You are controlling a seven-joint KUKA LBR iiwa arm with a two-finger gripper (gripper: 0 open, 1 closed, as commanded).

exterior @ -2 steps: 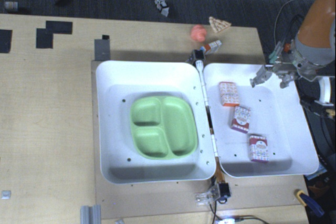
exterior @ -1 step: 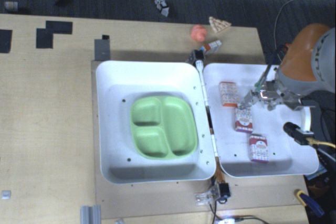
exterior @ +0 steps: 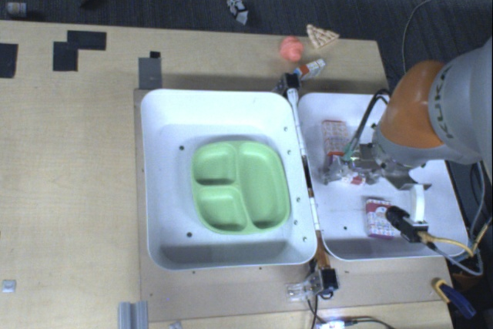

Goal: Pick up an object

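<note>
- While the arm [exterior: 431,115] is down inside the right bin [exterior: 443,189], no object is lifted clear: pick not done as far as I can judge.
- Gripper [exterior: 339,169] sits low near the bin's middle, by a small red-and-white item [exterior: 356,179]; contact unclear.
- Jaw state: can't tell, wrist blocks it.
- Candidates: patterned packet [exterior: 334,136] just above the gripper, pink-red packet [exterior: 378,216] near the front wall.
- Left bin [exterior: 154,181] holds a green divided tray [exterior: 239,185], untouched.
- Left to do: confirm grasp, lift.
</note>
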